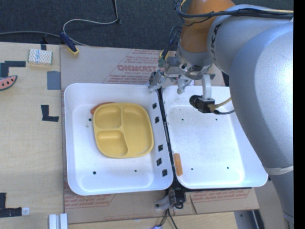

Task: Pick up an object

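Two shallow white bins side by side on one sheet of cardboard (pixel 125 69) with red print: left bin (pixel 78 175) and right bin (pixel 238 173), sharing a dark seam down the middle of the frame. In the left bin, one yellow plate (pixel 123 130) with three compartments, lying flat near the bin's centre, slightly toward its upper half. At the plate's upper-left corner, one small reddish sliver (pixel 97 108) peeking out from under its rim; too little visible to name. In the right bin, one small orange piece (pixel 177 163), lying lengthwise just beside the left wall, low in the frame, well apart from the plate. Otherwise only dark specks scattered on both bin floors. One grey arm (pixel 267 80) filling the right side of the frame, with one orange band (pixel 202 20) at the upper centre. One gripper (pixel 169 82) hanging over the top end of the seam between the two bins, far from both the plate and the orange piece; nothing seen in its grasp, and cannot tell whether spread or pressed together. On the bench at the upper left, one pale patterned block (pixel 39 57), one red slice-shaped piece (pixel 7 82) at the left edge, and a few strips of black tape (pixel 47 114).
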